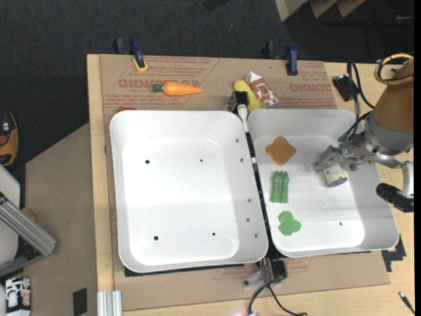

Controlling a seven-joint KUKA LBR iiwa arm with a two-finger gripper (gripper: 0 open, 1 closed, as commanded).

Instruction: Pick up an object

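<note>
The right bin (368, 242) holds three items: a flat orange-brown piece (281, 150) near its back left, a bundle of green stalks (280, 187) by its left wall, and a bumpy green piece (288, 223) toward the front. My gripper (332, 168) hangs low over the middle right of this bin, about a hand's width to the right of the orange-brown piece and the green stalks. A small pale block (336, 177) shows at the gripper's tip; I cannot tell whether it is part of the gripper or a separate object.
The left bin (131, 196) lies beside the right one, their walls meeting in the middle. On the cardboard behind the bins lie a toy carrot (177, 89), a yellow banana (243, 91) and a small printed box (263, 93). Cables run along the right edge.
</note>
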